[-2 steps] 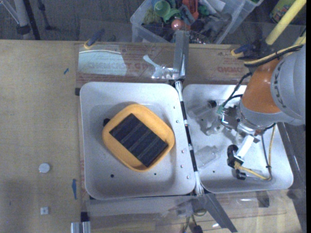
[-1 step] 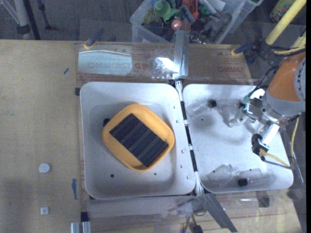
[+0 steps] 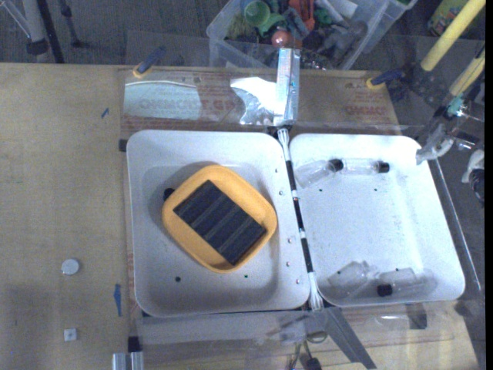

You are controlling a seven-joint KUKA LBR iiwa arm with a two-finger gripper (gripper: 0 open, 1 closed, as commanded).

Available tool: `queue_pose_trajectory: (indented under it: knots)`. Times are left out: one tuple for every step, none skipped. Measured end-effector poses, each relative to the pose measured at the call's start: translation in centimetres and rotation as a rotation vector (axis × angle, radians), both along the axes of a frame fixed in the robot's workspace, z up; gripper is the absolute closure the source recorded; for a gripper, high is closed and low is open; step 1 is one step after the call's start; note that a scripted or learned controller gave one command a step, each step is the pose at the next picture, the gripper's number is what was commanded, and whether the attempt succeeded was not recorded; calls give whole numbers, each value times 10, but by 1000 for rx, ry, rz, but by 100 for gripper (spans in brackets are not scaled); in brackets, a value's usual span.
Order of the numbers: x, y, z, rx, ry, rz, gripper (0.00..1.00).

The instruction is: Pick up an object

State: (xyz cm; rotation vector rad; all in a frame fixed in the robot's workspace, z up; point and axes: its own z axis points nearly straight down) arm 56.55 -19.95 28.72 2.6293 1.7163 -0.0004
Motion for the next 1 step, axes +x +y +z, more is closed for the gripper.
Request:
queue_pose_trajectory:
  knots:
    - [-50,13,-201,4,-1,-537,0]
